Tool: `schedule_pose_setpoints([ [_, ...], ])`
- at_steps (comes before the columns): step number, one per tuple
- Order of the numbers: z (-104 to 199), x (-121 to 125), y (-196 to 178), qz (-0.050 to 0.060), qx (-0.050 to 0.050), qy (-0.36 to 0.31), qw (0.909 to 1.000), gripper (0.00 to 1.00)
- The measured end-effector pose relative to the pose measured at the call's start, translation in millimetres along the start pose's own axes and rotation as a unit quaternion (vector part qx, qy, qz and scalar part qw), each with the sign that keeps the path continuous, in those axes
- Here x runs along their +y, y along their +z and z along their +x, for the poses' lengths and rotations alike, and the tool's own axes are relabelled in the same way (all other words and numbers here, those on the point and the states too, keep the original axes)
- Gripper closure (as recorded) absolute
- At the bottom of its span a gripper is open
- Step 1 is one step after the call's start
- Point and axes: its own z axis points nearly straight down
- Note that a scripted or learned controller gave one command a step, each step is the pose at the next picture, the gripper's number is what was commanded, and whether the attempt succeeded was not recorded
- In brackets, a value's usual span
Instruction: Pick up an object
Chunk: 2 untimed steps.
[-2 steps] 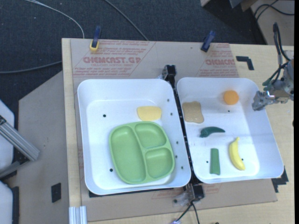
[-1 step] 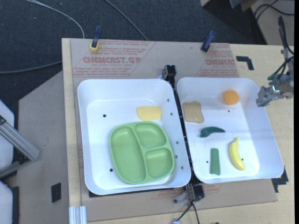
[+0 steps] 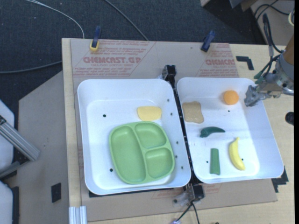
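Camera view: the gripper (image 3: pixel 251 97), its state impossible to tell, hangs just right of the orange ball (image 3: pixel 230 97).

Bins: the left bin (image 3: pixel 88 125) and right bin (image 3: pixel 266 139) look like thin white plastic, smooth, with a soft sheen.
Tray: the green divided tray (image 3: pixel 140 153) looks like matt moulded plastic.
Toy food: the banana (image 3: pixel 236 155), orange ball (image 3: pixel 230 97) and yellow piece (image 3: pixel 149 113) look like smooth plastic; the banana is slightly glossy.
Tan slice: the bread-like piece (image 3: pixel 192 112) looks matt.
Bench board: the sheet (image 3: pixel 140 59) under the bins looks like brown paper-faced board with red print, matt.
Clamps: the clips (image 3: pixel 95 37) at the board's far edge look like plastic.
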Motion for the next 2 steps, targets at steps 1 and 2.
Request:
schedule_pose_setpoints([
  [1,60.4,3.6,7.9,0.001,0.001,-0.002,1.0000,1.00],
  [2,122.8,15.1,2.3,-0.002,0.001,-0.003,1.0000,1.00],
])
